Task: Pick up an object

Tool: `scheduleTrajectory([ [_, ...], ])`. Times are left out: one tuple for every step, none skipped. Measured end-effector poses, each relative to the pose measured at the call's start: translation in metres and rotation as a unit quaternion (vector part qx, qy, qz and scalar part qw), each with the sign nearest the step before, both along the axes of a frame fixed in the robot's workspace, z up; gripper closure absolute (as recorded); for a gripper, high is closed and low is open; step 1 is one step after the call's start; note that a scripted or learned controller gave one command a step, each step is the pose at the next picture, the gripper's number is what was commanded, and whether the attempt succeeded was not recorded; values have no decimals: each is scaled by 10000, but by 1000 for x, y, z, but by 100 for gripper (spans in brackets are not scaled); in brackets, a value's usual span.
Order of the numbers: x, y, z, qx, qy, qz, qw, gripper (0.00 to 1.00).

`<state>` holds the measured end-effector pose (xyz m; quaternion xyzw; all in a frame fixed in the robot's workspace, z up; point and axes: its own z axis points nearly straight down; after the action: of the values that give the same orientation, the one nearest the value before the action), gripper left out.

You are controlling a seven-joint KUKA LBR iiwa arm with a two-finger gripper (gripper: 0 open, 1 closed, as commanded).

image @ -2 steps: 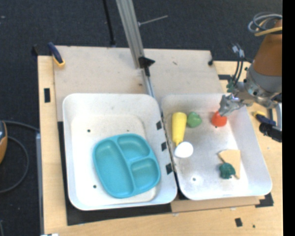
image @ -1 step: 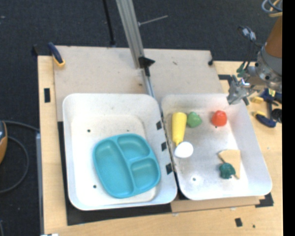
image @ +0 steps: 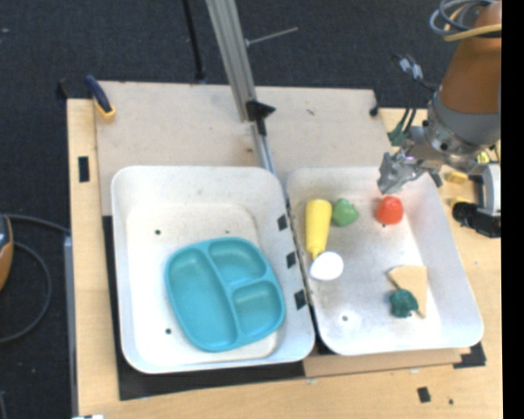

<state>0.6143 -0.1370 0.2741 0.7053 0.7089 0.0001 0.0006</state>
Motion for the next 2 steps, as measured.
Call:
scheduleTrajectory([
  [3,44,-14,2,1,2,10000,100],
  [9,91,-12,5,-7,7,10000,100],
])
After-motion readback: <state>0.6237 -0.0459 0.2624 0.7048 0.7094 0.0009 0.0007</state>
